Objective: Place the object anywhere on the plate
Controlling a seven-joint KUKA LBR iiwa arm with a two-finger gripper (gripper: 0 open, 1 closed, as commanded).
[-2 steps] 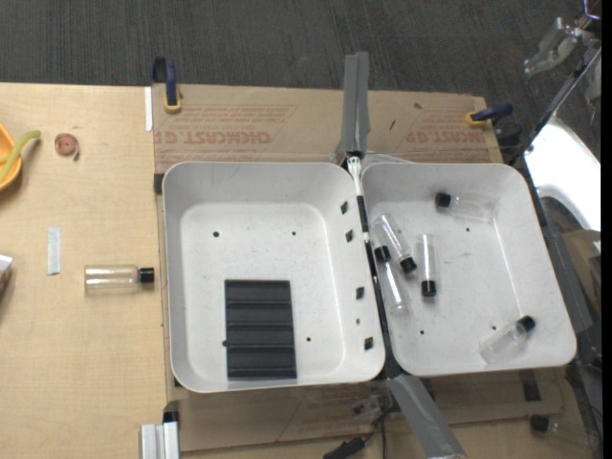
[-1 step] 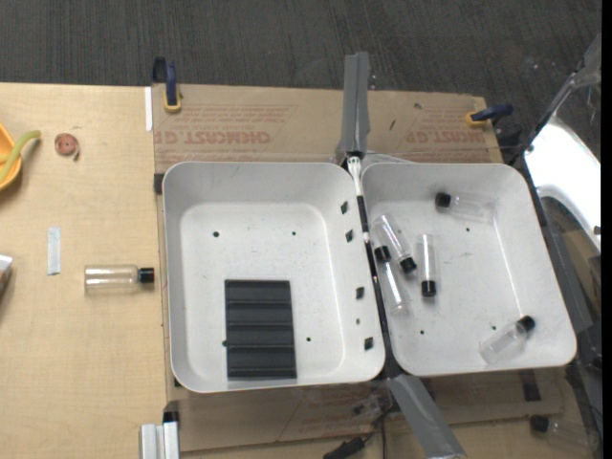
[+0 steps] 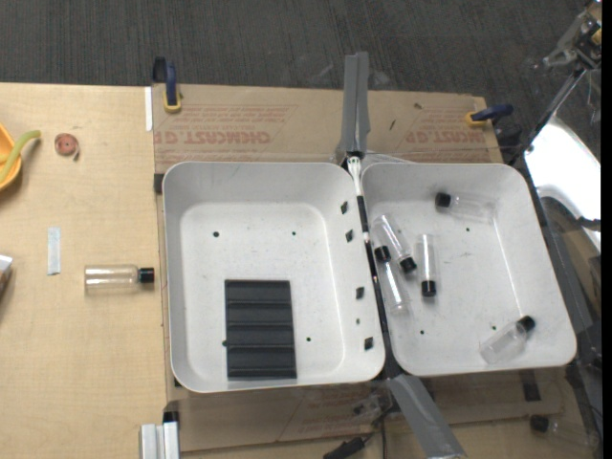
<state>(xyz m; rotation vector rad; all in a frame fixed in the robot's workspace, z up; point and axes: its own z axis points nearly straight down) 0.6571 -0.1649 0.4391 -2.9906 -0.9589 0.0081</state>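
Clear plastic vials with black screw caps [image 3: 426, 264] are the likely objects here. Several lie on their sides in the white right-hand bin [image 3: 540, 220], all well apart from the black ribbed rectangular plate [image 3: 258, 330], which rests flat on the floor of the white left-hand bin [image 3: 196, 191]. A cluster of them lies nearest the plate, just across the wall where the two bins meet. One more vial [image 3: 457, 204] lies farther from the plate toward the back, and another [image 3: 507, 338] lies farthest from it, in the front corner.

Each vial looks light, stiff and smooth, so it would probably roll or slip away if nudged off-centre. The safest hold seems to be across the middle of the tube, square to its long axis. The vial standing a little clear of the cluster is likely the easiest to take without disturbing its neighbours. Those crowded against the dividing wall leave little room to close in.

Whether the gripper is wide, narrow or holding anything cannot be told from this view. No vial is on the plate yet, so the pick appears still to be done.
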